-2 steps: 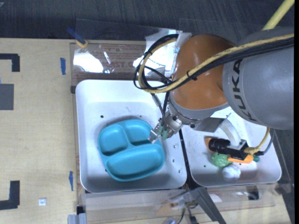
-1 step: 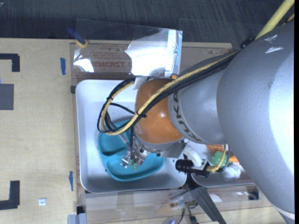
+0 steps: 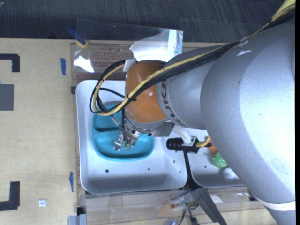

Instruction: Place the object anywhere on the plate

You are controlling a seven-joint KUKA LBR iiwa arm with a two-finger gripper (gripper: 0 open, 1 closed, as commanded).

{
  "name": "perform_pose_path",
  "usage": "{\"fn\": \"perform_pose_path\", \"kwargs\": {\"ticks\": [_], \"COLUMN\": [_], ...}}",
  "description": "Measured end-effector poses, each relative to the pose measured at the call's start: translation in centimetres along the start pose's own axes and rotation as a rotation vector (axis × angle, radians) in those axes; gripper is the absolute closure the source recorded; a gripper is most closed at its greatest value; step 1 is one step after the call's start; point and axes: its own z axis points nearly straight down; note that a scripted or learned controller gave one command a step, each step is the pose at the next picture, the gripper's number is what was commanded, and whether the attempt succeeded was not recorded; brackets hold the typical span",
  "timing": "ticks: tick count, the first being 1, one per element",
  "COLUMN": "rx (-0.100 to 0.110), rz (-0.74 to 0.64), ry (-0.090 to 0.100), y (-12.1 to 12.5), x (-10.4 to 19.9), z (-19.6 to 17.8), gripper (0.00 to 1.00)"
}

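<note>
- Plate (image 3: 101, 146), a blue one, sits in the left white bin (image 3: 89, 172), lower-middle of the frame.
- Gripper (image 3: 123, 143) hangs right over the plate; can't tell its state.
- Green object (image 3: 218, 161) lies in the right bin, near the arm (image 3: 243, 93).

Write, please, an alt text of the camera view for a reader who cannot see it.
The grey arm reaches in from the right, and its hand hangs over a blue plate in the left white bin. A green object and an orange one lie in the right bin, partly hidden by the arm.
</note>
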Motion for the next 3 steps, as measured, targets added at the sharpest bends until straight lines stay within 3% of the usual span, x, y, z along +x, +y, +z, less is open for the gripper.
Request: {"fn": "perform_pose_path", "kwargs": {"ticks": [1, 2, 3], "rx": [-0.018, -0.006, -0.017], "rz": [0.118, 0.137, -0.101], "ry": [-0.013, -0.005, -0.017], "y": [-8.7, -1.4, -8.2], "x": [-4.5, -6.8, -1.6], "z": [1.5, -6.5, 1.6], "gripper": [1.00, 1.00, 1.00]}}
